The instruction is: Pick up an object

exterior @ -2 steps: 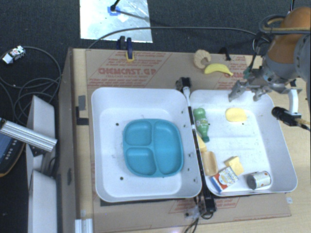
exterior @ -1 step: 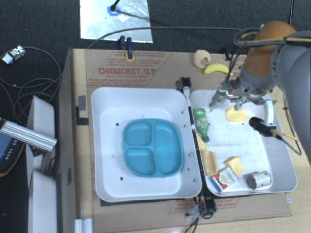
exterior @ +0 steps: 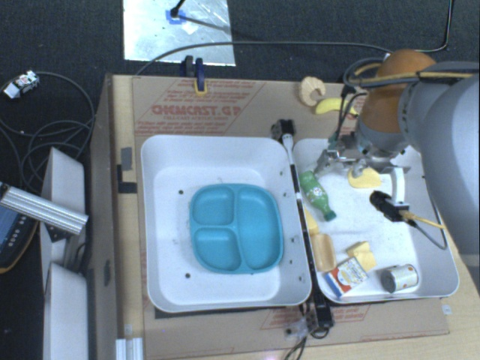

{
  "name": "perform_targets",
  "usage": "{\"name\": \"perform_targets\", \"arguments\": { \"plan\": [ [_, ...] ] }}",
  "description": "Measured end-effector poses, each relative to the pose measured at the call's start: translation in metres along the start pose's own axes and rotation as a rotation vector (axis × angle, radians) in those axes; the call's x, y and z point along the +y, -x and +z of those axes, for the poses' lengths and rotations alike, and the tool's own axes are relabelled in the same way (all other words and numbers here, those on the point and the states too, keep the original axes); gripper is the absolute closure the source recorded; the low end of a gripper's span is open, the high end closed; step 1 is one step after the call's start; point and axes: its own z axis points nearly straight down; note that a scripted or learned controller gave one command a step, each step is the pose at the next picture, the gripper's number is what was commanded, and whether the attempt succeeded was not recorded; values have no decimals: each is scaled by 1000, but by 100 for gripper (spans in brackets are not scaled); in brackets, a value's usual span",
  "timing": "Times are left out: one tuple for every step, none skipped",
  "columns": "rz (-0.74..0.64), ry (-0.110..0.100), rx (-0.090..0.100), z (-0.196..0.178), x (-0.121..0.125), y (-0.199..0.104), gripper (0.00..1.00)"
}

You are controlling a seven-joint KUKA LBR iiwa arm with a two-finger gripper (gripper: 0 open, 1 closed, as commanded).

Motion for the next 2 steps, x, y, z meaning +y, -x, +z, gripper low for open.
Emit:
{"name": "perform_targets", "arguments": {
  "plan": [
    [-2, -12, 16, 7, -55, 33, 0],
    [-2, -10, 16, 14, -11, 77, 0]
  ]
}}
